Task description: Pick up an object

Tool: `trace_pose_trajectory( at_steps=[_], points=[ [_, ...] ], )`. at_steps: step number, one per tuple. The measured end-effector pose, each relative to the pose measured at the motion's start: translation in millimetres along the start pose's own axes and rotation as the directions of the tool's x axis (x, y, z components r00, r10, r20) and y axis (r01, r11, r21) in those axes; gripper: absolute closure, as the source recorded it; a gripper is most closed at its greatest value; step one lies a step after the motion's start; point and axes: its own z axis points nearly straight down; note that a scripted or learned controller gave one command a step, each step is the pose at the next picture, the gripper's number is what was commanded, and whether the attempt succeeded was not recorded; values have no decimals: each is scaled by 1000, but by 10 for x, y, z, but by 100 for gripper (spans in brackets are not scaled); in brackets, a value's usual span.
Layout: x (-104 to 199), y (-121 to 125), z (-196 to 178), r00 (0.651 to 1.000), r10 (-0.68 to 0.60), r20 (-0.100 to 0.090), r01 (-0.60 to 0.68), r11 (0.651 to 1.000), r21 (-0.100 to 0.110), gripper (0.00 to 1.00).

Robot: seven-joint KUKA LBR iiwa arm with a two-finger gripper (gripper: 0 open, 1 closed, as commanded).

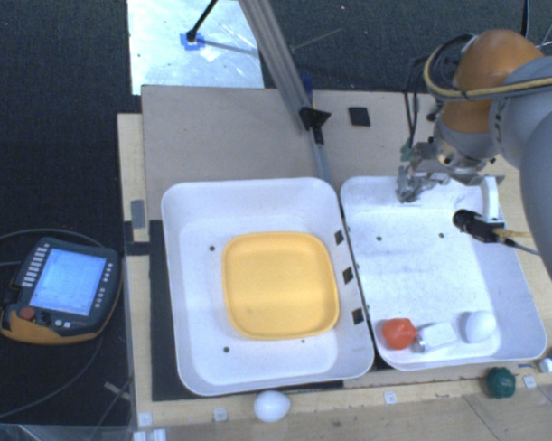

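While the end effector [409, 190] hangs at the right bin's [440, 254] far edge, grip state unreadable, nothing looks picked. Red ball [396, 332], white egg [479, 325] lie untouched at the near wall; whole pick remains.

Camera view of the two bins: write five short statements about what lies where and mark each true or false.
1. The yellow plate lies in the left bin. True.
2. The red object sits in the left bin. False: it lies in the right bin, near its front edge.
3. The tool is over the far end of the right bin. True.
4. The tool is touching the red object. False: the two are well apart, at opposite ends of the bin.
5. A white egg-shaped object lies inside the left bin. False: it rests on the bench, outside the bin's front edge.
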Motion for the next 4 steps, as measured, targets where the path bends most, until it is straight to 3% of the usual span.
trace_pose_trajectory(
  at_steps=[3,4],
  points=[
    [0,-89,-1335,1000,1,0,-1,1000,-2,100],
    [495,-414,-1263,1000,-3,-2,3,1000,2,100]
  ],
)
